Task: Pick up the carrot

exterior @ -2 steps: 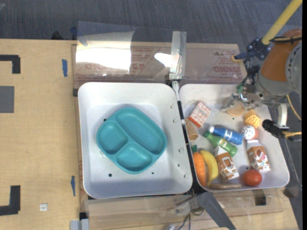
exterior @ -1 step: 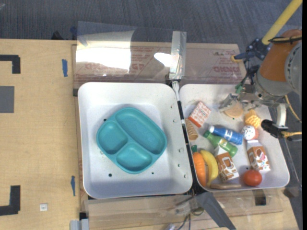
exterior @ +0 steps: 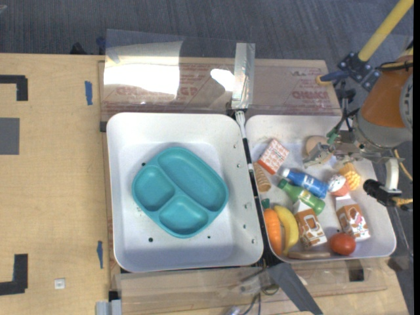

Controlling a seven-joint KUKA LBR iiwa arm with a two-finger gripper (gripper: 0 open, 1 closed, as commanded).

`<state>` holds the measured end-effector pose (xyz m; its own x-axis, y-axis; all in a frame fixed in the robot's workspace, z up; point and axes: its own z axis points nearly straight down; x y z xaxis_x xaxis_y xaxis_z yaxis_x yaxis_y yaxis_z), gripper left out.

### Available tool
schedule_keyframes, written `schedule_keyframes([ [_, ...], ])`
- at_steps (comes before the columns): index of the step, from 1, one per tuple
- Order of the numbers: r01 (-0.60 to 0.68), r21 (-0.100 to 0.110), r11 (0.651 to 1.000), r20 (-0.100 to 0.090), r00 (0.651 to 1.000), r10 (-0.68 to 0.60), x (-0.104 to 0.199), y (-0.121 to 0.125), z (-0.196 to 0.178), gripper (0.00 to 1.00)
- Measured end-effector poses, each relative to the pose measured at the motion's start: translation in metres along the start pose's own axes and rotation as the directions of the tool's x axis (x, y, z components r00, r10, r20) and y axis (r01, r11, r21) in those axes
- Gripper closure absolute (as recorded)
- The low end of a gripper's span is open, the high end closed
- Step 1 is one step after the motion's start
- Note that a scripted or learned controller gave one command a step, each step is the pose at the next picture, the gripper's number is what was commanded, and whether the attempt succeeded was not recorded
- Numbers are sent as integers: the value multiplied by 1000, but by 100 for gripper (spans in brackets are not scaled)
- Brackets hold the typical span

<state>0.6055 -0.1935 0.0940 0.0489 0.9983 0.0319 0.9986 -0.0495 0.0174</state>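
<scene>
1. Two white bins sit side by side; the left bin (exterior: 125, 195) holds a teal divided plate (exterior: 180, 190).
2. The right bin (exterior: 387, 238) is crowded with toy food.
3. The arm (exterior: 387, 107) reaches in from the right, its gripper (exterior: 325, 148) low over the right bin's far part; I cannot tell how its fingers stand.
4. A blue bottle (exterior: 305, 180) lies mid-bin, just beside a green bottle (exterior: 303, 196).
5. The carrot (exterior: 272, 227) lies at the right bin's near left edge, touching a banana (exterior: 287, 225), well apart from the gripper.
</scene>
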Motion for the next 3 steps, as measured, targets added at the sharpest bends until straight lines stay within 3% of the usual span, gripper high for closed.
schedule_keyframes([
  [1, -109, 0, 994, -2, 994, 109, 0, -26, 0, 0],
  [2, -318, 1, 948, 11, 948, 318, -10, -62, 3, 0],
  [3, -510, -3, 860, 26, 860, 510, -3, -97, 4, 0],
])
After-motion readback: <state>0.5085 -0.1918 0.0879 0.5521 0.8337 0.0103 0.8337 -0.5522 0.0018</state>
